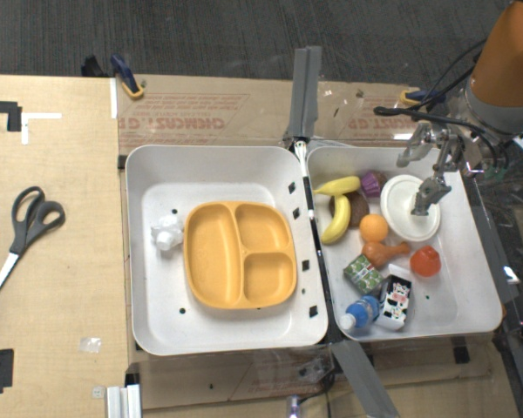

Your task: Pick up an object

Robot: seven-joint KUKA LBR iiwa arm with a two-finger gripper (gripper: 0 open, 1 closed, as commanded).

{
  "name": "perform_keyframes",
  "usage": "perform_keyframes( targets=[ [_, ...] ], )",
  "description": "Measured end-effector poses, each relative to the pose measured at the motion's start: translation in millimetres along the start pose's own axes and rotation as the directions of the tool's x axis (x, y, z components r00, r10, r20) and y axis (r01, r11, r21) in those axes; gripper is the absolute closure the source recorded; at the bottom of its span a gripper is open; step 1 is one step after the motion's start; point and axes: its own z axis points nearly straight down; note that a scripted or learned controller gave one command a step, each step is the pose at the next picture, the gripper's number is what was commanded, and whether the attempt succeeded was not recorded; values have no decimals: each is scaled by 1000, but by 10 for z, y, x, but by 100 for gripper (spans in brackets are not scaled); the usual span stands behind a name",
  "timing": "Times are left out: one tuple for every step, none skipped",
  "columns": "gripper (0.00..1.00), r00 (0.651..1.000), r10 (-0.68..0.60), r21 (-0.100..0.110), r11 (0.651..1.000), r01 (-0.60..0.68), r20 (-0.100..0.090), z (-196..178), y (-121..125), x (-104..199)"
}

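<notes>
While looking down at a slant, shows two white bins side by side at mid-frame. Places the gripper [429, 194] at upper right, over a white bowl [401, 214] in the right bin [471, 307]; cannot tell whether open or closed. Lists left of the bowl a banana [336, 205], a purple item [372, 183] and an orange [374, 227]. Lists lower down a red ball [425, 261], a green carton [363, 273], a blue bottle [359, 314] and a black-and-white carton [397, 303]. Holds in the left bin [148, 320] a yellow divided plate [241, 253] and, touching its left edge, a white crumpled lump [166, 233]. Leaves scissors [26, 225] on the bench at far left.
</notes>
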Motion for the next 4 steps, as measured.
perform_keyframes(
  targets=[
    [0, 971, 238, -1, 971, -238, 16, 1222, -150, 832],
    [0, 947, 319, -4, 948, -319, 44, 1300, 174, 1218],
    [0, 818, 575, -11, 818, -575, 14, 1315, 147, 241],
    [0, 731, 682, -18, 732, -681, 29, 1311, 134, 951]
  ],
)
